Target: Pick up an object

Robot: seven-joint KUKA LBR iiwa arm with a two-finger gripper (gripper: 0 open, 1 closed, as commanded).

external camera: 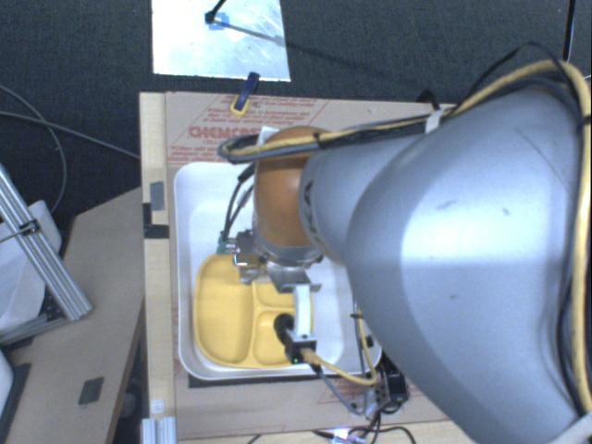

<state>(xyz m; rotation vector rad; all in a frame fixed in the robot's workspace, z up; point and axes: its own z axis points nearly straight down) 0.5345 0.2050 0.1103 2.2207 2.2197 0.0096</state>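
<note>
Arm (462, 239) pale grey, glossy; orange band (277, 197) above wrist. Yellow cable (518, 72) with black cable along arm. White bin (199, 188); yellow compartment tray (217, 317) inside. Tan cardboard (277, 118) printed with red lettering. Small blue-and-yellow item (245, 93) on cardboard. Silvery sheet (217, 26) above. Dark grey carpet (74, 63). Beige surface (92, 248) at left.

Robot lab: KUKA arm (462, 239) over white bin (190, 202), alu framing (42, 248).
</note>
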